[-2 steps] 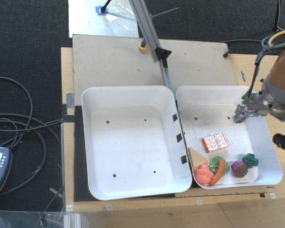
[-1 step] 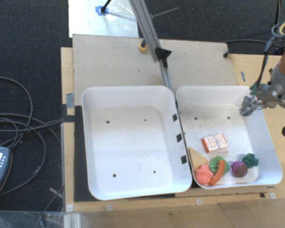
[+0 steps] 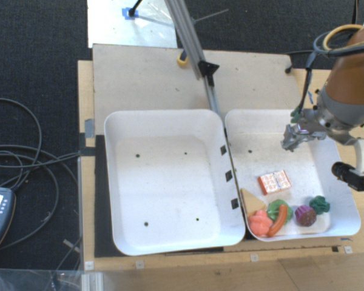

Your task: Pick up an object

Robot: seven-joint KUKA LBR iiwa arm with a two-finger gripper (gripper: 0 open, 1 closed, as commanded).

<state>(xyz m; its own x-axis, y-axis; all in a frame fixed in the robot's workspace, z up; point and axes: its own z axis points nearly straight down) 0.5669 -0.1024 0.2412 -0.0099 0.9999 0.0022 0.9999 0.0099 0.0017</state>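
Toys lie in the right bin (image 3: 346, 214), all at its near end: one orange-and-white block (image 3: 274, 181), one tan wedge (image 3: 250, 200), one pink piece (image 3: 260, 223), one orange carrot (image 3: 278, 219) over one green leaf (image 3: 279, 206), one purple ball (image 3: 305, 215) and one dark green piece (image 3: 320, 204). The left bin (image 3: 118, 162) stands just beside it. The gripper (image 3: 293, 138) hangs above the far part of the right bin, apart from all seven toys, with nothing in it; how wide it stands I cannot tell.
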